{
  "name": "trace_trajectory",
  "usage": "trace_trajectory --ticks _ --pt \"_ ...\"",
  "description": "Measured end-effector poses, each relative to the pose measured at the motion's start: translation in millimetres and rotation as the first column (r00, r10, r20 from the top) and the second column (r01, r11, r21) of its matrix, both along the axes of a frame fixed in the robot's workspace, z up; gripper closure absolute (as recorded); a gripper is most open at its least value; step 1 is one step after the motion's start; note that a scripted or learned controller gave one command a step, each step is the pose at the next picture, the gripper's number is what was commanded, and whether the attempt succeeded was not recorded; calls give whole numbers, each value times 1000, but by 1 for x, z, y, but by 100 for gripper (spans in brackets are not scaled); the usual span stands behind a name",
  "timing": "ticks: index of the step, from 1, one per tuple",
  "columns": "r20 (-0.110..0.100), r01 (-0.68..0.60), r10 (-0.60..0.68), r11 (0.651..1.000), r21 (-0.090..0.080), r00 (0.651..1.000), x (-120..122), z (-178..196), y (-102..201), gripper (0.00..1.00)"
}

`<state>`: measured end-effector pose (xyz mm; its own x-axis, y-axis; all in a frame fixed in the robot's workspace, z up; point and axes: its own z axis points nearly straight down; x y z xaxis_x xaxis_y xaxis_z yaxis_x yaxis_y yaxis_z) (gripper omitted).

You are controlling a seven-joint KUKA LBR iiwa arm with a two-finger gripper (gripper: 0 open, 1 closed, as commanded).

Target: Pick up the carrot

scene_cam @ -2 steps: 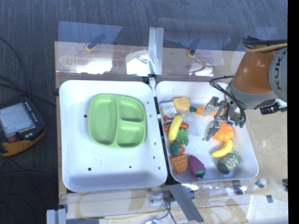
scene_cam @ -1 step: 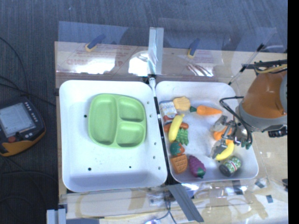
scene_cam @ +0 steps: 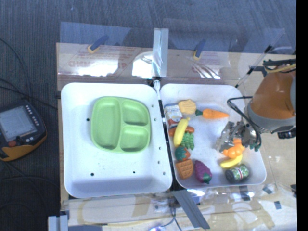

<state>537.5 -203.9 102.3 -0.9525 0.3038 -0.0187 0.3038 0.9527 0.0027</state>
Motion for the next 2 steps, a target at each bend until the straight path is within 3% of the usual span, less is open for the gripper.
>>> trace_trajectory --ticks 1,2 --pt "-13 -5 6 1000 2 1000 16 38 -1 100" --pt "3 -166 166 986 -8 986 -46 -9 20 100"
